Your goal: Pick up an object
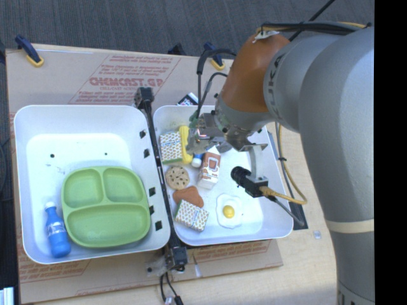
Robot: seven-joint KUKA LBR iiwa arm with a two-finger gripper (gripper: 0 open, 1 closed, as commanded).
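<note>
We see the gripper (205, 134) mid-frame above the carton (209, 168); its state we cannot tell. The carton looks light, stiff; take its flat sides.

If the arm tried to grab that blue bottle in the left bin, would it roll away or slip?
Quite possibly. The blue bottle lies on its side near the left bin wall, so a nudge may roll it. It looks like smooth plastic, so probably slippery and light. The green tray beside it might stop it.
</note>
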